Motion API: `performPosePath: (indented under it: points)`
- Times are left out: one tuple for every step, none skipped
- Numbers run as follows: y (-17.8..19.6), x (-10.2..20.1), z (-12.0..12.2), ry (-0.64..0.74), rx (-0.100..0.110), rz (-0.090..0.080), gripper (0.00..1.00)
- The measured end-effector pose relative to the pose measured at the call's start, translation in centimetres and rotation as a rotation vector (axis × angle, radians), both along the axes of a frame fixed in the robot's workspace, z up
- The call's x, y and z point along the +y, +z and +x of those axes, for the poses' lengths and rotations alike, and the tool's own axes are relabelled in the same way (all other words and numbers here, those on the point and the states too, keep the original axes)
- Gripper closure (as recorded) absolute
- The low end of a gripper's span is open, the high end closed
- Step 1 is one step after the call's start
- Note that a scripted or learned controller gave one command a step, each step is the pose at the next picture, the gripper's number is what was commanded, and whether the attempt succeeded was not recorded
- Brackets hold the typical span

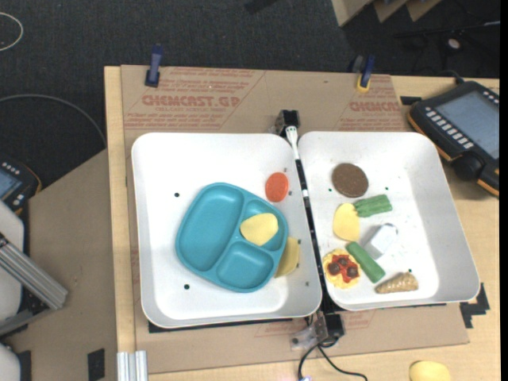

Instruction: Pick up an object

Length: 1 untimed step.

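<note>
Two white bins sit side by side on the bench (238, 94). The left bin (159, 213) holds a blue plate (208, 240) with three parts. A pale yellow piece (259, 228) lies in the plate at about three o'clock. Another yellow piece (289, 257) peeks from under the plate's edge at four o'clock. An orange round thing (277, 186) sits just past the plate at one o'clock.

The right bin (421, 181) has a brown cookie (349, 179) at twelve o'clock, a green piece (372, 205) beside it, a yellow lump (346, 221), a white block (382, 237), a green stick (364, 262), a tiny pizza (342, 268) at seven o'clock and a cone (396, 283) at six o'clock.

I cannot tell how the end effector stands. Nothing looks picked up yet, so I think the whole job is left.

Red letters on the bench read something like "CHEMCAST", twice.
</note>
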<state>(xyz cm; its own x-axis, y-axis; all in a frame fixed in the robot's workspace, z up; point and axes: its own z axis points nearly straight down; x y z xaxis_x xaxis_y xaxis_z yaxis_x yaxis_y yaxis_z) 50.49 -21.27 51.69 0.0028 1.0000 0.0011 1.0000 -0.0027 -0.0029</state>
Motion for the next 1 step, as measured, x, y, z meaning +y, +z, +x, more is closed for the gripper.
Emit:
performPosePath:
  points:
    - [-11.38, -1.17, -2.78, -0.001, 0.009, 0.003, 1.00]
